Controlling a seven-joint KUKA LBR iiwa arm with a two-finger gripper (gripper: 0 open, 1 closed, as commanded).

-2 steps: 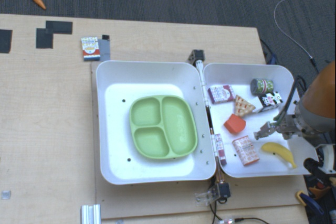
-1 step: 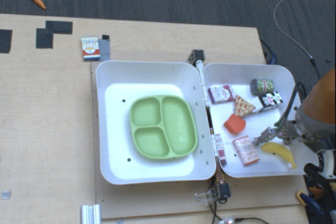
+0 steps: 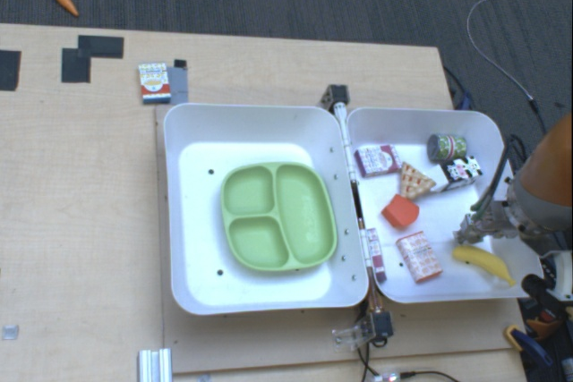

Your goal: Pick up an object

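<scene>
Gripper (image 3: 469, 231) low at the right bin's (image 3: 491, 131) right wall, its opening too small to tell, banana (image 3: 483, 263) just beside and below it near the bin's bottom right corner, red block (image 3: 401, 212) well apart toward the bin's middle.

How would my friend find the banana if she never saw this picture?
Look at the right white bin, the one full of toy food. Go to its near right corner, beside the robot's hand. The banana is the only long, curved yellow thing; the pink box next to it is flat and square-edged.
</scene>
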